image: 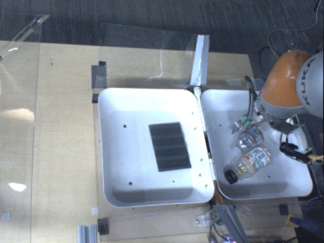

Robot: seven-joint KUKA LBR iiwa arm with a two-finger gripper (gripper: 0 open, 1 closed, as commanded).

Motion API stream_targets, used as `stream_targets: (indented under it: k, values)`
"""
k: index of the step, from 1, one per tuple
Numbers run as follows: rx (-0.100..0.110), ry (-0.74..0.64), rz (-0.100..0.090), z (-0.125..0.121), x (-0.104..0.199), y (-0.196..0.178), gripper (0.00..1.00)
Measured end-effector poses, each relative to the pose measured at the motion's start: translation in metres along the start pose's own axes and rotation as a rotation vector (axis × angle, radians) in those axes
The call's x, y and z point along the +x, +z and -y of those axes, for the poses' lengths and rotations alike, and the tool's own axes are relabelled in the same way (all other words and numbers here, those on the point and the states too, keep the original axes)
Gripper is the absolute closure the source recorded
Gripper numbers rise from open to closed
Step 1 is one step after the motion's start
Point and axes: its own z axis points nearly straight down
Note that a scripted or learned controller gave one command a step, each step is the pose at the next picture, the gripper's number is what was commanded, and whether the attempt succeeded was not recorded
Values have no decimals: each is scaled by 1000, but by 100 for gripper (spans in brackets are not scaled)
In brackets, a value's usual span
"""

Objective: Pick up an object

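A black ridged rectangular pad (169,146) lies flat in the middle of the left bin (116,186). In the right bin (223,105) a clear plastic bottle (249,165) with a black cap and a printed label lies on its side, cap toward the front left. Just behind it rests a smaller crumpled clear item (250,138). My gripper (246,123) hangs low over the right bin, right at the back edge of the crumpled clear item, under the orange band (283,85) of the arm. Whether it touches that item I cannot make out.
A metal divider strip (200,59) rises behind the seam between the two bins. Cables (296,153) and black fittings crowd the right bin's right rim. The wooden bench (50,135) stretches out to the left, partly under a clear sheet.
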Motion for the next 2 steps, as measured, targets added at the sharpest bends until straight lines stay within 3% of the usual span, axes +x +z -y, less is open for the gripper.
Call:
stream_targets:
  k: [1, 2]
  values:
    - [13, 74, -6, -44, 42, -84, 100]
    - [14, 158, -5, -38, 52, -138, 100]
